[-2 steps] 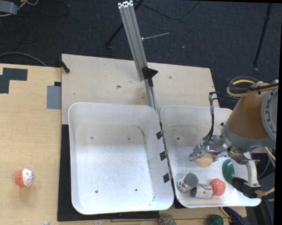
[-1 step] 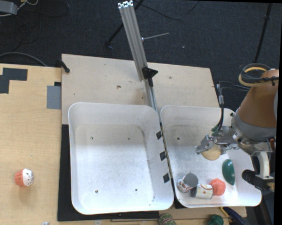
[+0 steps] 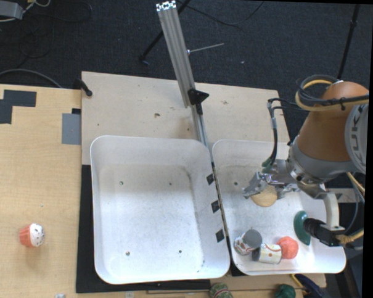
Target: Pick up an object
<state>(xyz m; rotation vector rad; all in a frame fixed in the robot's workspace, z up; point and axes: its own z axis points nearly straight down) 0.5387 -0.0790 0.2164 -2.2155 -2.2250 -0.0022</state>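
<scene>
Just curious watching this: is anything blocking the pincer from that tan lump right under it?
Nothing visible does. The pincer sits right at the tan lump in the right bin; the other items lie nearer the front rim.

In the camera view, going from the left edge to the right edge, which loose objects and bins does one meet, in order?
Small orange and white ball on the wooden floor → left bin → grey cup → tan object under the tool → orange-red ball → teal object.
</scene>
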